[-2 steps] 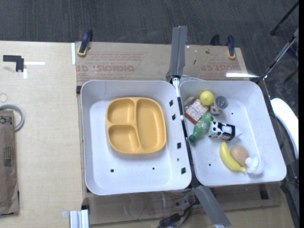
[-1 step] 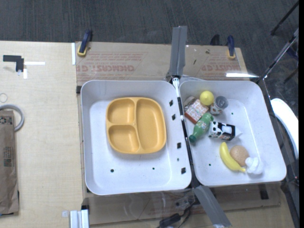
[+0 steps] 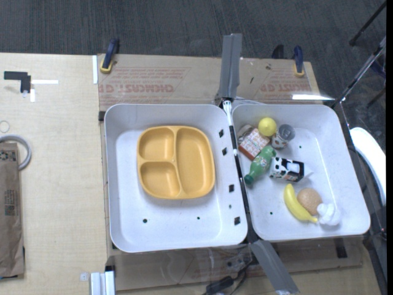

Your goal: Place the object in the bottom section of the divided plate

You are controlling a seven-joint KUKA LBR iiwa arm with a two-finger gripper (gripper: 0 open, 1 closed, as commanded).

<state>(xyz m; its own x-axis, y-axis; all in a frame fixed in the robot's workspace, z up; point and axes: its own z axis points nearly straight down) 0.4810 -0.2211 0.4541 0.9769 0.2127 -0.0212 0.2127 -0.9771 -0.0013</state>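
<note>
A yellow-orange divided plate lies in the left white bin. It has two small sections on its left and one large section on its right, all bare. The right bin holds the loose objects: a yellow lemon, a small metal can, a red-and-white packet, a green bottle lying on its side, a black-and-white cow-pattern carton, a banana, a tan egg-like object and a small white object.
A grey divider bar stands behind the seam between the bins. Brown cardboard with blue clamps lies behind them. A brown paper bag sits on the wooden bench at far left.
</note>
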